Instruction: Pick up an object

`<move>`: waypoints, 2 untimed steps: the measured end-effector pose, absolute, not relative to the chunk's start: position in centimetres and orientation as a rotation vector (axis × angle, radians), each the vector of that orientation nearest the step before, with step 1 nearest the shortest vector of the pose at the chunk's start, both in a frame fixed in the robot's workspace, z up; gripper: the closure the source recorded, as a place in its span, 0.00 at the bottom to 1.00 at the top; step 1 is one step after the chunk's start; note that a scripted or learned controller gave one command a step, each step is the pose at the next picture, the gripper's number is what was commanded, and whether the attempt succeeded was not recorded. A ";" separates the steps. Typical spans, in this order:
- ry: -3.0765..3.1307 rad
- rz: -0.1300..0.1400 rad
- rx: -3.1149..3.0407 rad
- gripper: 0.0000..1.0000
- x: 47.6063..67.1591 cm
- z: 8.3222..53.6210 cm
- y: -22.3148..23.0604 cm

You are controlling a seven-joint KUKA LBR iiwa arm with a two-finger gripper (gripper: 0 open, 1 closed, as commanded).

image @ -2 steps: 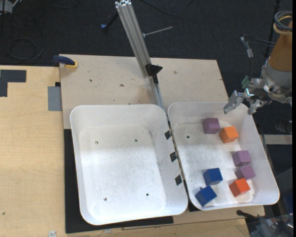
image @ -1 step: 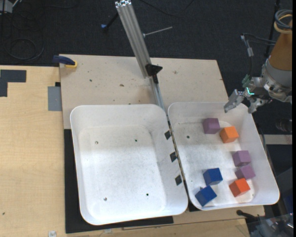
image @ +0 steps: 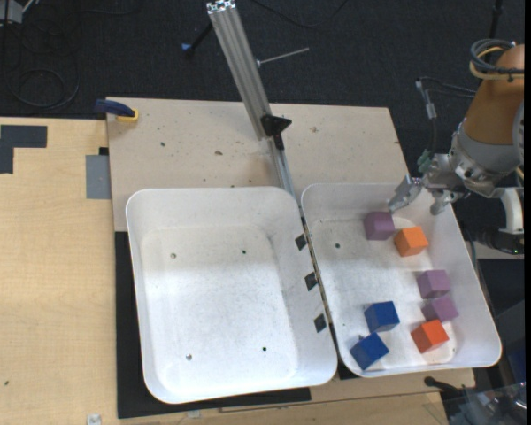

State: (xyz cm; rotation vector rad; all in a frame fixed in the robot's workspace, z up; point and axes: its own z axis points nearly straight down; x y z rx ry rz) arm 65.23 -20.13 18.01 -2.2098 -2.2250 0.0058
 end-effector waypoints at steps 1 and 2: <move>-2.230 -0.003 -2.212 0.00 65.4 12.2 -19.5; -2.245 -0.016 -2.224 0.00 66.0 12.1 -19.7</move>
